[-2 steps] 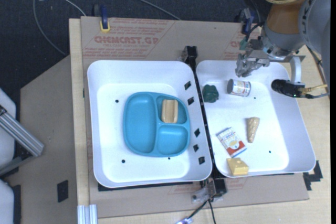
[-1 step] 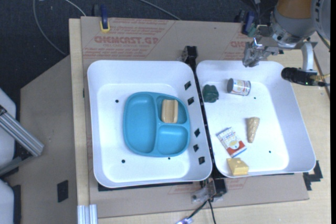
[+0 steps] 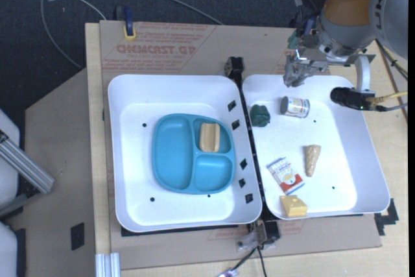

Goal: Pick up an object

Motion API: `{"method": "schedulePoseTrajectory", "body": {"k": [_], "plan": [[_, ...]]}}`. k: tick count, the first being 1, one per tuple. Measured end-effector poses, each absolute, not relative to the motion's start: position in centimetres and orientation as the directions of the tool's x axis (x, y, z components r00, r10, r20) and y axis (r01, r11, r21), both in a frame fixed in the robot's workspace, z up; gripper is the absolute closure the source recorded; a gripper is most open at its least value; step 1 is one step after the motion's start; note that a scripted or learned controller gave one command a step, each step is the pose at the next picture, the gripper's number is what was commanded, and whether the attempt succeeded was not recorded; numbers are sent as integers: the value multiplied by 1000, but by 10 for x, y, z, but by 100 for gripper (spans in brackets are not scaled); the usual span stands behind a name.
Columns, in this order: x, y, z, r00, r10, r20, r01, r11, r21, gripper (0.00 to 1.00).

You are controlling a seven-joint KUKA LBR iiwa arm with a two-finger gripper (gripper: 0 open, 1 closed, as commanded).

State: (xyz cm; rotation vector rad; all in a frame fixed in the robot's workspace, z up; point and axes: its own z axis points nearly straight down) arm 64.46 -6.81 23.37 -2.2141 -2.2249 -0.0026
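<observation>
Five bits sit in the right bin (image 3: 363, 139): a small can (image 3: 296, 107) on its side at the far end, a dark green lump (image 3: 260, 115) just left of it, a tan cone (image 3: 312, 159), a red-and-white packet (image 3: 285, 175) and a yellow block (image 3: 294, 206) near the front edge. Left bin (image 3: 130, 159) has a blue divided tray (image 3: 181, 156) with a tan piece (image 3: 209, 137) in it. Gripper (image 3: 295, 78) hangs over the far rim, just beyond the can, holding nothing; can't tell how its jaws stand. Plenty of bare floor on the bin's right side.

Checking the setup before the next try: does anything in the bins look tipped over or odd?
The small can in the right bin lies on its side, below the gripper. Otherwise nothing stands out: the blue tray sits flat in the left bin.
</observation>
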Motion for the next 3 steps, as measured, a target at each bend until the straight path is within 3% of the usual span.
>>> {"method": "schedulePoseTrajectory", "body": {"k": [3], "plan": [[587, 65, 217, -5, 1000, 3, 1000, 5, -4, 100]]}}
